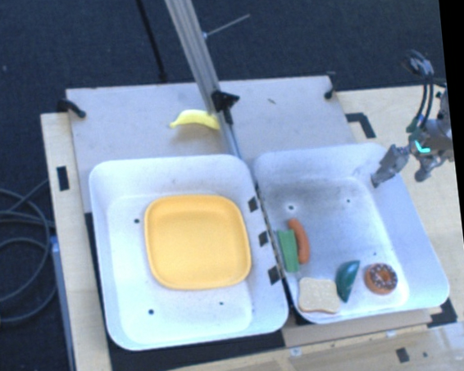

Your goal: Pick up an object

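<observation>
The right bin [401,229] holds several small objects. An orange sausage [300,240] lies beside a green block [288,250] at the bin's left wall. Along the front lie a slice of bread [318,295], a dark green pepper-like piece [347,278] and a brown donut [380,278]. My gripper [404,167] hovers over the right bin's back right rim, far from all of them. Its two fingers are spread open with nothing between them.
A yellow square plate [196,240] lies in the left bin [113,234]. A yellow banana [195,120] rests on the grey board behind the bins. A metal pole [195,53] rises from between the bins at the back.
</observation>
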`<state>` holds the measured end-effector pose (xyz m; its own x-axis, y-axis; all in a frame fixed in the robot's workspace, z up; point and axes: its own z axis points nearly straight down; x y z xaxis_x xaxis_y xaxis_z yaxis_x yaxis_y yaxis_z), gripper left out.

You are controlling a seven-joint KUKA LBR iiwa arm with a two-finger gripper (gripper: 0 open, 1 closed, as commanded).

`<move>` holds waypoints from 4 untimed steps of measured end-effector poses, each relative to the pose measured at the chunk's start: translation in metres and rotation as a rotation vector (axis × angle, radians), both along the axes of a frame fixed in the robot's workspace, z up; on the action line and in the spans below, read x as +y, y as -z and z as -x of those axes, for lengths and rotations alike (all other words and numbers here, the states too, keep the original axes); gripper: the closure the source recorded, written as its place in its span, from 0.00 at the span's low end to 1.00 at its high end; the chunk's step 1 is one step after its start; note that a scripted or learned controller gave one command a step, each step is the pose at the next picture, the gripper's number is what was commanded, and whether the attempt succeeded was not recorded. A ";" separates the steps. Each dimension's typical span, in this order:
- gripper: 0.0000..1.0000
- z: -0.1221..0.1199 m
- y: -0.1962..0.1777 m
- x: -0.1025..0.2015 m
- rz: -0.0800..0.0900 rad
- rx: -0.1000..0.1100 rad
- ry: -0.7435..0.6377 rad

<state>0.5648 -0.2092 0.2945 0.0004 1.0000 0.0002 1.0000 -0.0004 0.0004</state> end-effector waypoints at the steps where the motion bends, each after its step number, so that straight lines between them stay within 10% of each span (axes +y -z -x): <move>1: 0.00 0.000 0.000 0.000 0.000 0.000 0.000; 4: 0.00 -0.004 0.156 0.008 0.000 0.004 0.000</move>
<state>0.5683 -0.2011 0.1383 0.0004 1.0000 0.0005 1.0000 -0.0004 -0.0038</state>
